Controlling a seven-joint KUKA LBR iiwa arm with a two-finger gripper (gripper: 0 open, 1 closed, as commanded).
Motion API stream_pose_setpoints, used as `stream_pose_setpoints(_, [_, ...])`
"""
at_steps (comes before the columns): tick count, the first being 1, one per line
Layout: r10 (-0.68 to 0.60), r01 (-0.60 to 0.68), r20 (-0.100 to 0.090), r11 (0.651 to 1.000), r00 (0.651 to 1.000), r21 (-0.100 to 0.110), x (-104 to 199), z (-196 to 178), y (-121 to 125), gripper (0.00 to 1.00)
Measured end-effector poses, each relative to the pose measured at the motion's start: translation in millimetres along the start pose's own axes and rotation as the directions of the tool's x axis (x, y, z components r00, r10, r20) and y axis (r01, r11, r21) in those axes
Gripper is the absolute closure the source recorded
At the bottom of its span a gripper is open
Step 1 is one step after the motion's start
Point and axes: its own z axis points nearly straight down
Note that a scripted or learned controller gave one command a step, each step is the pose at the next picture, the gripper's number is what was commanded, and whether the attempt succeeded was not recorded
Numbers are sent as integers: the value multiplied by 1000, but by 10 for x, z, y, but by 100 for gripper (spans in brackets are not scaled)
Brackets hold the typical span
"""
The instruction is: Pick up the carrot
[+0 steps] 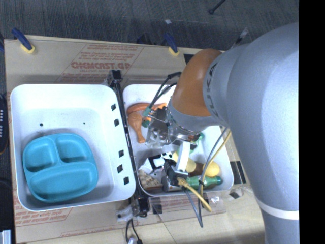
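Note:
The carrot [135, 122] is an orange, curved piece lying in the upper left part of the right bin [133, 93], close to the divider between the bins. Another orange piece [155, 107] shows just to its right, partly under the arm. My gripper [156, 130] hangs low over the bin, right beside the carrot's right edge, and the wrist and cables cover part of it. I cannot make out whether anything is between its parts.
A blue divided plate [60, 166] lies in the left bin [30, 100]. The front of the right bin holds a yellow fruit [213, 169], a green item [204, 181], a black and white object [160, 161] and a brownish item [147, 177]. The arm covers the bin's right side.

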Motion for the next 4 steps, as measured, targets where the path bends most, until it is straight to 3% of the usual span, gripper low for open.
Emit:
stream_pose_setpoints(3, [-41,41,2,999,999,18,20,-270,3,100])
stream_pose_setpoints(4, [-310,310,4,951,951,-8,-81,-103,-242,100])
